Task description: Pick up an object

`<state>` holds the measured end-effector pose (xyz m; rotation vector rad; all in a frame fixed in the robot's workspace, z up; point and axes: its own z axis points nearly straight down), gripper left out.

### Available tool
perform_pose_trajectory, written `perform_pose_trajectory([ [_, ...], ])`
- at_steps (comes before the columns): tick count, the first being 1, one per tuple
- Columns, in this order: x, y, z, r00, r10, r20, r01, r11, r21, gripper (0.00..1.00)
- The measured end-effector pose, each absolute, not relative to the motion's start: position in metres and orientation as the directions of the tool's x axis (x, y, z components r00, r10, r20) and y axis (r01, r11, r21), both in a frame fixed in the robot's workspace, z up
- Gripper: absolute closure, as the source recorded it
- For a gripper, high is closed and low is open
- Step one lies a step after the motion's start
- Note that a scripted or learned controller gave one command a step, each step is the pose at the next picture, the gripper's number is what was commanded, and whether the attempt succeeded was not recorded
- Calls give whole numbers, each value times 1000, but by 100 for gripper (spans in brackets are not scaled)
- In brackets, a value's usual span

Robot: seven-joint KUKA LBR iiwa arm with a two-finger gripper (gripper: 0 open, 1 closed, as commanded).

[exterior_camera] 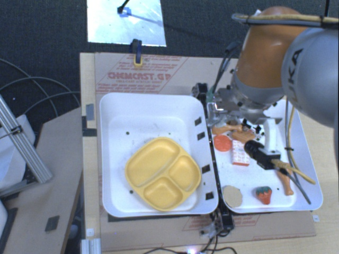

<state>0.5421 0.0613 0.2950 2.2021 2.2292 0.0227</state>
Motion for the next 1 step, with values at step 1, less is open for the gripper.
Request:
perform_pose_trajectory([
  [1,505,32,295,0,1000,0,1000,0,2,100],
])
